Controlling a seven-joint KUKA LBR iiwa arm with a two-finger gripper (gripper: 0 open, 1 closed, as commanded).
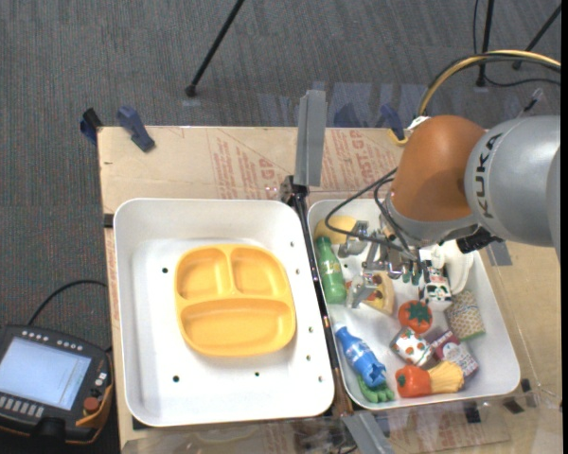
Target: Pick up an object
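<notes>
Presently hanging the gripper [377, 270] low inside the right bin [500, 322], near its far left corner, just above a yellow wedge [382, 298] lying beside the green bottle [329, 270]. Not showing anything caught in the gripper, and not letting anyone tell from this slant whether it is parted or closed. Judging the step as the reach onto a chosen object, with the lift not yet done. Calling next for a short straight descent onto the wedge, a firm close, then a vertical pull. Working in a crowded spot: green bottle lying along the bin's left wall, tomato [416, 315] just toward the near side, a black-and-white toy [437, 291] close on the right, a blue bottle [360, 353] and orange pepper [412, 381] filling the near left part. Leaving little sideways slack, so risking a nudge of the neighbours. Offering free room mostly upward, and over the left bin [133, 282], carrying a yellow divided tray [235, 299] at its centre.
</notes>
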